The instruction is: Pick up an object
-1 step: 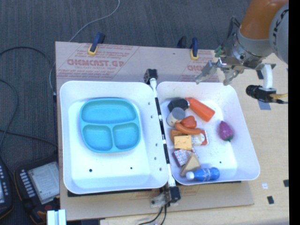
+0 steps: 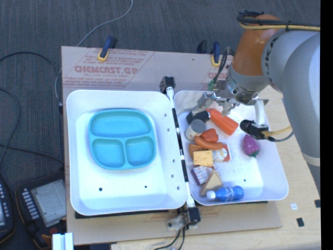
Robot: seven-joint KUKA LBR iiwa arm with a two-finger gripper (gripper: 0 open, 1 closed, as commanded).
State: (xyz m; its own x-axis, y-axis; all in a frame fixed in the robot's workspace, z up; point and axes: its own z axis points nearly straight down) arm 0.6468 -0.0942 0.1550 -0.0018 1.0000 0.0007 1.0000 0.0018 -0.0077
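The claw [image 2: 221, 102] hangs low over the right bin [image 2: 270, 178], just above the orange carrot [image 2: 223, 122]. Whether it is open or closed, I cannot tell. Nothing looks lifted, so the pick is judged not yet done.

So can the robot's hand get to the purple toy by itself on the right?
Probably yes. The purple toy lies apart from the pile in the right bin, with nothing on top of it. The hand hangs just above that bin, near the orange carrot.
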